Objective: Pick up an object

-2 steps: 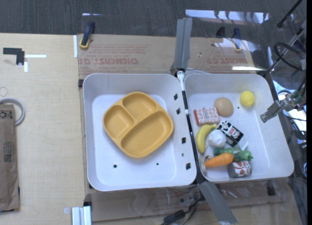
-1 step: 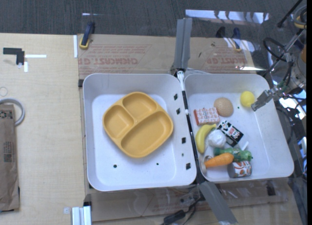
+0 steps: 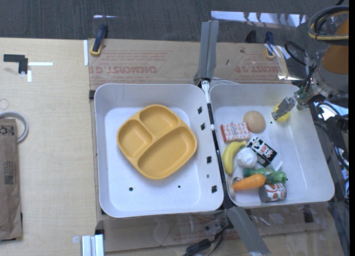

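Note:
My gripper hangs over the back of the right bin, reaching in from the right. Its grey fingers are shut on a small yellow object, which shows at their tips. Below and to the left in that bin lie a tan round roll, a pink wafer pack, a banana, a black-and-white carton, a white lump, a carrot, a green piece and a can.
The left bin holds a yellow divided plate. A grey divider post stands behind the gap between the bins. Cables and the arm's body crowd the right edge. A brown paper bag lies at far left.

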Available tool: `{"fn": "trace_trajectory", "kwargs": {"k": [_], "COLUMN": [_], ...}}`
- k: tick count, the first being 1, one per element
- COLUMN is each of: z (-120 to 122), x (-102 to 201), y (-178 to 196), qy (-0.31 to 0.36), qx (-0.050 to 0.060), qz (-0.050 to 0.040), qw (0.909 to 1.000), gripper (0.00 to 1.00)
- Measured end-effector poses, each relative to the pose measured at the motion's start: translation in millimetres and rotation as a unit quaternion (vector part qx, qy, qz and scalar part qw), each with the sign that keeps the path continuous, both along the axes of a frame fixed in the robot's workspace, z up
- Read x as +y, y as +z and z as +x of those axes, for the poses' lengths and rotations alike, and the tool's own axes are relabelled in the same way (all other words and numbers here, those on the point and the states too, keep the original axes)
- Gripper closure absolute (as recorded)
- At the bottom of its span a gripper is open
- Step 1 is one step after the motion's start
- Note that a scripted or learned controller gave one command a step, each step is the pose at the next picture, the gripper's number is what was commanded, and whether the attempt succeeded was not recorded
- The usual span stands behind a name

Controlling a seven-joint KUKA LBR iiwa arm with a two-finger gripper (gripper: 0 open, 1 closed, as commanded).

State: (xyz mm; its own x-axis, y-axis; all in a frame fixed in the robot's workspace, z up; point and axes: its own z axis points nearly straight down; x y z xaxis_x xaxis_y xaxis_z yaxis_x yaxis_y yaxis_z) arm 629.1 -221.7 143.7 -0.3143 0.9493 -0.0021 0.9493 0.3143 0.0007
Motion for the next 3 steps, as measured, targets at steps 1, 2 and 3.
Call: {"fn": "trace_trajectory", "kwargs": {"k": [1,2,3], "z": [31,33,30], "x": [9,6,127], "y": [-51,-39,65], "qy": [-0.017,-0.016,-0.097], "qx": [0.005,-0.002,0.0], "qz": [0.007,0.001,0.0009], "qw": [0.9998,0.9999,0.9953], "gripper": [0.0,1.0,1.0]}}
